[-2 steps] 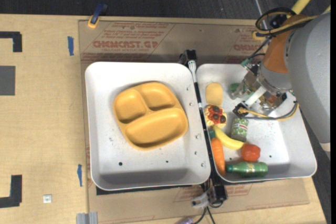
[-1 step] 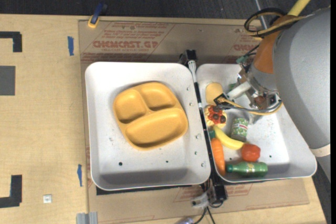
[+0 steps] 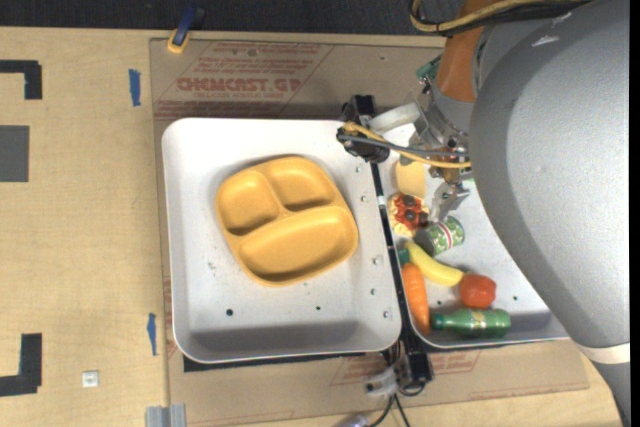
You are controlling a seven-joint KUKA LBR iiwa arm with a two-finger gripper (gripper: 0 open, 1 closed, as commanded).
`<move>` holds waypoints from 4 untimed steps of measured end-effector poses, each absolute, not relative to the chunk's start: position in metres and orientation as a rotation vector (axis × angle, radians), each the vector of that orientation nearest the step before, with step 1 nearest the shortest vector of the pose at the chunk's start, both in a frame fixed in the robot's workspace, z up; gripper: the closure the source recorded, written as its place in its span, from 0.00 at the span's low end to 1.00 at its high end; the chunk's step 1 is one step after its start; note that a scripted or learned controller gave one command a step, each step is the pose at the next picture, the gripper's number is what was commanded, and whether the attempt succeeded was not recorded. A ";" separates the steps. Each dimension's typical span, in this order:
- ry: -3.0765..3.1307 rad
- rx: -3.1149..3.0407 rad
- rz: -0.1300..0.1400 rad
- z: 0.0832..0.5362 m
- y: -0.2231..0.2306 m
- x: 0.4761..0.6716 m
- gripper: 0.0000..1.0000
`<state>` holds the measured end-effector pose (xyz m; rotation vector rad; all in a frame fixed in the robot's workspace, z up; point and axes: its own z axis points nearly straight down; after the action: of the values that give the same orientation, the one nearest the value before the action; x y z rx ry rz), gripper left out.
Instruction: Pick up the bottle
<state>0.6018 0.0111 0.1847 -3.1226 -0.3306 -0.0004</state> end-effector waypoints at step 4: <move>-1.037 -2.964 -0.003 0.087 -0.093 0.595 1.00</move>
<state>0.5947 -0.0927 0.0873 -2.9639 -1.0373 -0.0027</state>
